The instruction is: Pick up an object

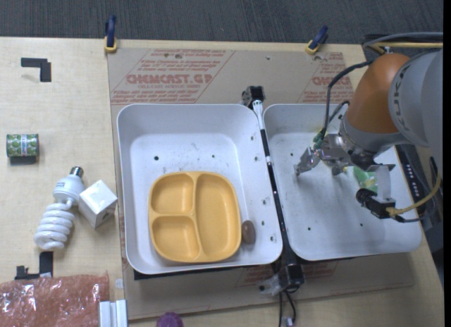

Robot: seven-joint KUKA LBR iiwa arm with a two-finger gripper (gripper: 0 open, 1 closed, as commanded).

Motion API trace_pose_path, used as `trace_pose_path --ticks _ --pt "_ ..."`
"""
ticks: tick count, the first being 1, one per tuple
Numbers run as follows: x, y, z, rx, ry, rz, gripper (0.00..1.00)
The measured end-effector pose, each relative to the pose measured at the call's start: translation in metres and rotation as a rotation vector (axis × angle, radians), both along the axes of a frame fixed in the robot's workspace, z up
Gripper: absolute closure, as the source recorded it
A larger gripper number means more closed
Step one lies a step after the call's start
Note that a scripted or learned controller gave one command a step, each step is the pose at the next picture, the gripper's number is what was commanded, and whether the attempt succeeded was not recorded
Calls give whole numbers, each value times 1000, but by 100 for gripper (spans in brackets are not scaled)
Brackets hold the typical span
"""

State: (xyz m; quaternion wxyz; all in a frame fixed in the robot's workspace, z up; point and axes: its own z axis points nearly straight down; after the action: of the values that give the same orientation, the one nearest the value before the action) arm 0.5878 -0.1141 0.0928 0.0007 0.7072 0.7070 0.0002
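Note:
A yellow divided plate [195, 216] lies flat in the left bin [134, 177], and a small brown oval object [248, 231] rests against its right edge. My gripper [307, 161] hangs low over the right bin [331, 234], near that bin's left-centre floor. A light green object [366, 176] lies in the right bin just right of the gripper, partly hidden under the wrist. Nothing shows in the gripper's grasp.
The grey arm with its orange band [377, 93] covers the right bin's upper right. A black divider [266, 156] runs between the bins. Outside, at left, lie a spiral light bulb [56, 216], a white cube [97, 203], a green can [22, 146] and a red mesh bag [53, 301].

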Motion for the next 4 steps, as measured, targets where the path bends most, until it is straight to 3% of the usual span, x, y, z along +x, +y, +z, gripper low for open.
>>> trace_pose_path --ticks 1,2,3,4 --pt "0 -1 10 -1 -1 -2 100" --pt "18 -108 0 -1 0 2 100" --pt "19 -104 0 6 0 4 0" --pt "-23 -33 0 0 1 0 0"
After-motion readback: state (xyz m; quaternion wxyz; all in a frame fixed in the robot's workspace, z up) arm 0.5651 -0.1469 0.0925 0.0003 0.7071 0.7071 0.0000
